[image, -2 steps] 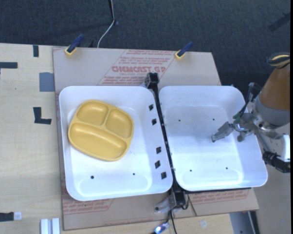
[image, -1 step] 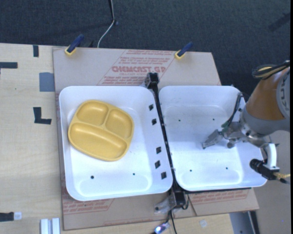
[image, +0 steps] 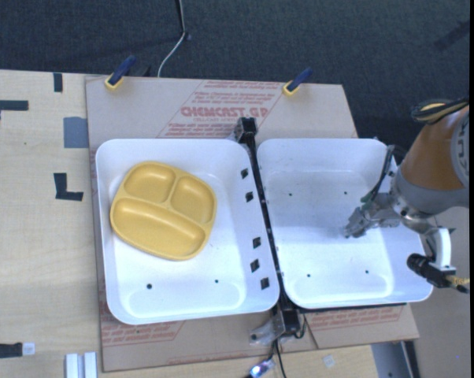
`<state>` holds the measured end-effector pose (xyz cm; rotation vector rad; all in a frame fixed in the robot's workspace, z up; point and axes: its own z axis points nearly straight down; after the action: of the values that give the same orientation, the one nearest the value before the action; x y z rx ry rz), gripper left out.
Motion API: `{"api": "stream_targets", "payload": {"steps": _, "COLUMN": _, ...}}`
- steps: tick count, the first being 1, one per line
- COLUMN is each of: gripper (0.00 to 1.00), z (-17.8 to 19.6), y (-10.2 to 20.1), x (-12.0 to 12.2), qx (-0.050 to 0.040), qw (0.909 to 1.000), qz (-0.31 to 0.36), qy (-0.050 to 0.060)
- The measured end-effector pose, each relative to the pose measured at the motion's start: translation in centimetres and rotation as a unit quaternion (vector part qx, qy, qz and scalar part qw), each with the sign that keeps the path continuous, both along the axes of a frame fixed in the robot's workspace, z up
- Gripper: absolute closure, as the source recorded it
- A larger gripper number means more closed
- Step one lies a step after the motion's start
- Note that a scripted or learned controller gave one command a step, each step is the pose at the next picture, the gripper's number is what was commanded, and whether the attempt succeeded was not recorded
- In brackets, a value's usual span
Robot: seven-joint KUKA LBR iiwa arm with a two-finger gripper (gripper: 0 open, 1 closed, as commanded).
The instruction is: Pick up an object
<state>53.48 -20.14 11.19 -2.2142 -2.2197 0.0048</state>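
A yellow divided plate (image: pixel 164 209) lies flat in the left bin (image: pixel 182 298), toward its upper left. My gripper (image: pixel 355 227) is down in the right bin (image: pixel 331 286), right of its middle and close to the floor. The arm comes in over the bin's right rim. The fingers come together in one narrow tip, shut, and nothing shows between them. The plate is far to the gripper's left, across the wall between the bins.
A black divider strip (image: pixel 257 211) runs between the two bins. Both bins rest on a cardboard sheet (image: pixel 221 113) held by two yellow and blue clamps (image: pixel 120 72). The orange wrist band (image: pixel 434 160) hangs over the right bin's right edge.
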Motion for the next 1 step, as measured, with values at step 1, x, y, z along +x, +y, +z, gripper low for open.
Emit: {"api": "stream_targets", "payload": {"steps": 1, "gripper": 1.0, "z": 5.94, "y": 0.06, "x": 0.78, "qx": -0.0016, "qw": 1.0, "qz": 0.0, "qy": -0.004}}
